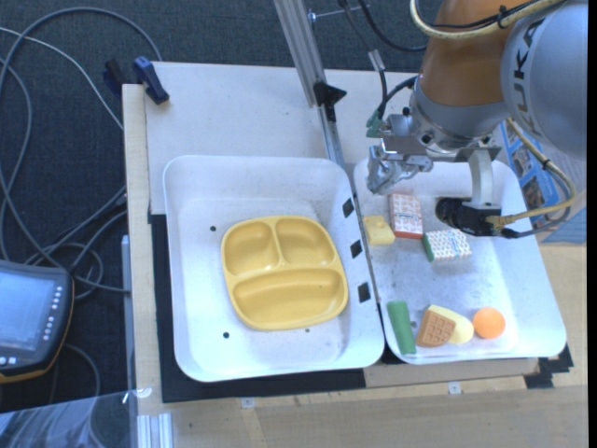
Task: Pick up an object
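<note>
Red patterned box (406, 215) lying lengthwise toward the bin's far wall, jaws above it, spread unclear

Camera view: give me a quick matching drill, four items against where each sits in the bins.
Items:
1. yellow divided plate
2. orange ball
3. green stick
4. gripper

Places:
A. near-left corner of the right bin
B. middle of the left bin
C. above the far-left part of the right bin
D. near edge of the right bin, toward its right side

Pairs: 1-B, 2-D, 3-A, 4-C
</note>
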Tool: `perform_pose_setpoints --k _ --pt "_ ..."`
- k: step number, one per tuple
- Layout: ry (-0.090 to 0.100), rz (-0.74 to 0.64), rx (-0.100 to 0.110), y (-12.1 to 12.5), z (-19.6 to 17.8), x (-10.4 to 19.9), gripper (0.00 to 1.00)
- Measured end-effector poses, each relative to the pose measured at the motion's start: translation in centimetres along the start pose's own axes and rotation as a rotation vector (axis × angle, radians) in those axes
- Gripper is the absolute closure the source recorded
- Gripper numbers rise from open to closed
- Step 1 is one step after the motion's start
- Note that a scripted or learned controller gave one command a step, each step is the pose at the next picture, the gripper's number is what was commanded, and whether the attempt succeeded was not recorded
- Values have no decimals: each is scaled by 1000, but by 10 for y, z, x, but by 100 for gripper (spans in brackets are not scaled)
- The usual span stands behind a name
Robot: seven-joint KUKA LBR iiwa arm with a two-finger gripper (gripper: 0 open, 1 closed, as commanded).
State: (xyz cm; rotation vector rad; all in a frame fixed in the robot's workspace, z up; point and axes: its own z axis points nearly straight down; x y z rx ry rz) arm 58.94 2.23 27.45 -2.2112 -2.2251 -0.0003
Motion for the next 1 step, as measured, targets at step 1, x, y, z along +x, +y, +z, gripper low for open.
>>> perform_pose_setpoints --k 1 --pt "-1 1 1 -18 8 39 100"
